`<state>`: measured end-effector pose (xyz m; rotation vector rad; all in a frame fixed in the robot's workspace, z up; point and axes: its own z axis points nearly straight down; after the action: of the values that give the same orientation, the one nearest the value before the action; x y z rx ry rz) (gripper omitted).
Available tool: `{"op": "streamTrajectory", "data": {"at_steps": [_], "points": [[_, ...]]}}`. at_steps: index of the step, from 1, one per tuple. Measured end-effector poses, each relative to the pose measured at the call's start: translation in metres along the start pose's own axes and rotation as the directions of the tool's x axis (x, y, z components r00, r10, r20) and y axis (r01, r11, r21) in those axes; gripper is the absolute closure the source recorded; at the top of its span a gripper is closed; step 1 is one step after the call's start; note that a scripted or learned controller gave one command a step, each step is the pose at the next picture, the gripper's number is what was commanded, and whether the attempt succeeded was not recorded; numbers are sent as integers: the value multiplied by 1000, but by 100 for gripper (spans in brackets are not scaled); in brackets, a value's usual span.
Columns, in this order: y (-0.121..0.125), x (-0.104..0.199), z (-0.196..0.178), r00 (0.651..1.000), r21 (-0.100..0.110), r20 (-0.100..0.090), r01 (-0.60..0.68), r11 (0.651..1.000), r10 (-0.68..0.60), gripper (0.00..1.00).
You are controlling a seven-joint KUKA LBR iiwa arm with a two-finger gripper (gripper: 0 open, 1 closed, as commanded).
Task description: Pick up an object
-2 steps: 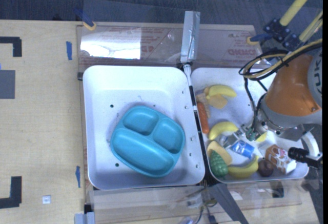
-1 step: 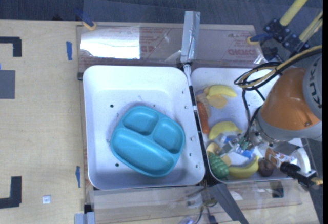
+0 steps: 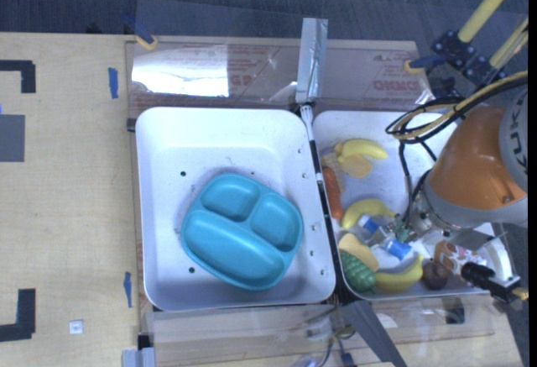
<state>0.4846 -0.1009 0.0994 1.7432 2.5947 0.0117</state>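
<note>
Claw point(image 3: 401, 233) low in right bin point(image 3: 394, 126), among toy food; finger state cannot tell, wrist and clutter mask tips. Directly around it: blue-white item point(image 3: 394, 249), yellow banana point(image 3: 401, 275), green piece point(image 3: 359, 275). Second banana point(image 3: 361, 151) farther back. Left bin point(image 3: 168, 147) holds blue divided plate point(image 3: 243, 228). Step, judged: descent for grasp. Next: close on item, lift straight, confirm hold.

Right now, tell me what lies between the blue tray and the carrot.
In the camera view, the raised rims of the two white bins meet between the blue divided tray and the carrot; a strip of bare bin floor borders the tray.
</note>
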Motion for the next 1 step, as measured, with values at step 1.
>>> {"op": "streamTrajectory", "data": {"at_steps": [1], "points": [[62, 47, -106, 998, 6, -7, -67, 998, 67, 100]]}}
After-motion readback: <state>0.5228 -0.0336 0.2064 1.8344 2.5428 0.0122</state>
